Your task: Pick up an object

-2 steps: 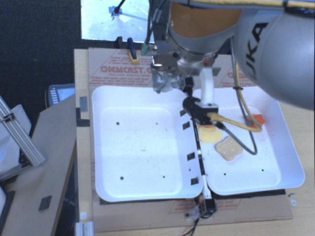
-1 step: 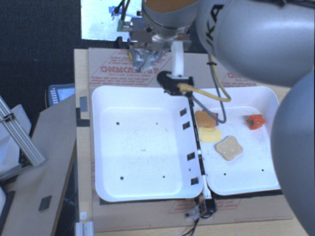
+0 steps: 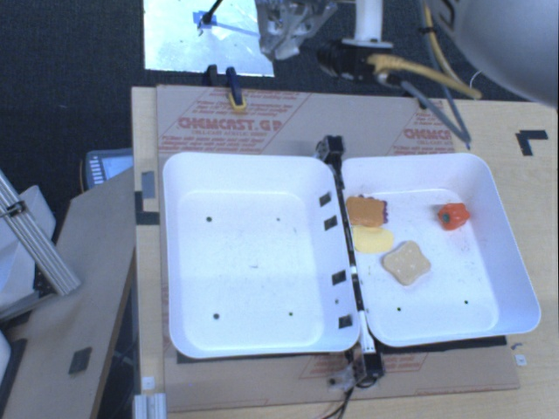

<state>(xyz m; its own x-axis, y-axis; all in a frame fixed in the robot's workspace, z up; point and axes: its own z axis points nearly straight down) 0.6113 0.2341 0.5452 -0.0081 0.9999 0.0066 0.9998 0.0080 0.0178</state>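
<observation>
The right bin [image 3: 502, 260] holds several small objects. An orange and purple piece [image 3: 367, 210] lies against its left wall, with a flat yellow piece [image 3: 374, 241] just below it. A tan toast-shaped piece [image 3: 406, 263] lies nearer the front. A small red-orange object [image 3: 452, 216] sits toward the right wall. My gripper [image 3: 284, 37] hangs high at the top of the view, above the bench's far edge and well away from both bins. Nothing shows between its fingers.
The left bin [image 3: 175, 260] stands beside the right one, joined by black clips along the middle. A yellow and black clamp [image 3: 234, 90] sits on the board behind it. Cables [image 3: 419, 72] trail from the arm over the far right of the bench.
</observation>
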